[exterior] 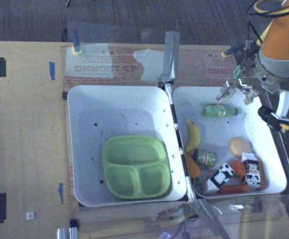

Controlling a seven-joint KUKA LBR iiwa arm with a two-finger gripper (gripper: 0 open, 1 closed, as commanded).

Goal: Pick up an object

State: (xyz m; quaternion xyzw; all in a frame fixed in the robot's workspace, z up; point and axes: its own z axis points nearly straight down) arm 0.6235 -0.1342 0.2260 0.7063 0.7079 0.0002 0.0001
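Hovering at the right bin's twelve o'clock, the gripper (236, 89) has its fingers spread above the green plastic bottle (220, 111) lying just below; closing off-centre could roll it away.

Two bins sit side by side on the table (25, 158). The left bin (84, 108) holds a divided tray (136, 166). The right bin (268, 148) holds a bottle (220, 111) at the back, a banana (193, 135) beside the dividing wall, and cartons (252, 171) in front.

dark carpet floor (134, 14), wooden bench (25, 148)
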